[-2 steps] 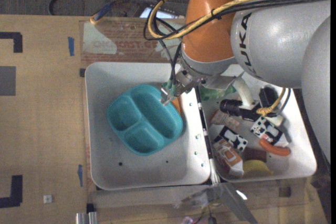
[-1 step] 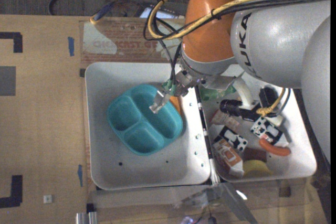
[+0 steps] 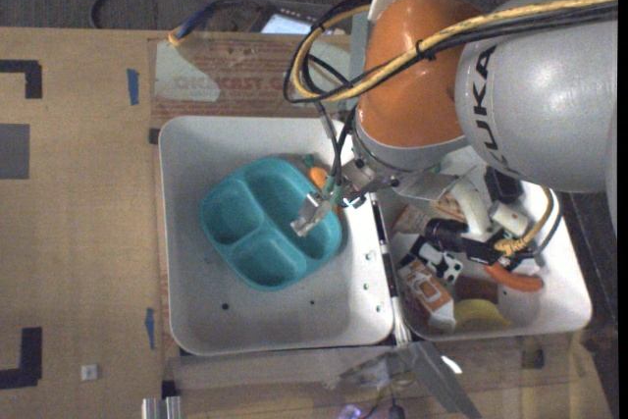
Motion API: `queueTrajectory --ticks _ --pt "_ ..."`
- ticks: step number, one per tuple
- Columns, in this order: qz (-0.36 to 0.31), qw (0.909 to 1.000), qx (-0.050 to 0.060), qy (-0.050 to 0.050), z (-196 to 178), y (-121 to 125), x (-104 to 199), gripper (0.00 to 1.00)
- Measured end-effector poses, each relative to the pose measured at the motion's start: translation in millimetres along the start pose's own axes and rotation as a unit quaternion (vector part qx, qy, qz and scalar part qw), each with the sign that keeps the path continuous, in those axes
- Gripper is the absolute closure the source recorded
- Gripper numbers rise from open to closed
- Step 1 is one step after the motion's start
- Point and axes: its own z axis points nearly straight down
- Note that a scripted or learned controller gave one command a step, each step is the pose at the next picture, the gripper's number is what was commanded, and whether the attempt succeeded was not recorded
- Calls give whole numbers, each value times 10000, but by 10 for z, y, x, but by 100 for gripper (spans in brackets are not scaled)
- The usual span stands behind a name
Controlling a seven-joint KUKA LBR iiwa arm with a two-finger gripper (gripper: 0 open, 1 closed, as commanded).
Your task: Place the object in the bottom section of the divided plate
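Teal and three-sectioned, the divided plate (image 3: pixel 257 226) lay in the left white bin (image 3: pixel 196 309). The pincer (image 3: pixel 312 216) hung over the plate's three o'clock rim; I couldn't tell whether it was open or closed. A small orange object (image 3: pixel 318 178) sat at the plate's one o'clock edge. The right bin (image 3: pixel 574 294) held a banana (image 3: pixel 481 313), a carrot (image 3: pixel 515 280) and cartons.

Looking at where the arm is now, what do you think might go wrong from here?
1. The gripper hangs over the right edge of the teal divided plate, so the small orange object beside the rim may drop into the wrong section.
2. The plate lies tilted in the left bin; a nudge could slide it.
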Motion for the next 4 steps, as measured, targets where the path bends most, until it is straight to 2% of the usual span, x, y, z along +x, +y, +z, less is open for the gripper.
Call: queueTrajectory --ticks 1,2,3,4 --pt "-4 10000 -12 -7 -101 9 -2 100" --pt "-1509 9885 -4 -4 -2 41 -76 100" --pt "-2774 9607 -12 -10 389 -500 -319 100" --pt "-2905 9569 -22 -15 17 82 249 100"
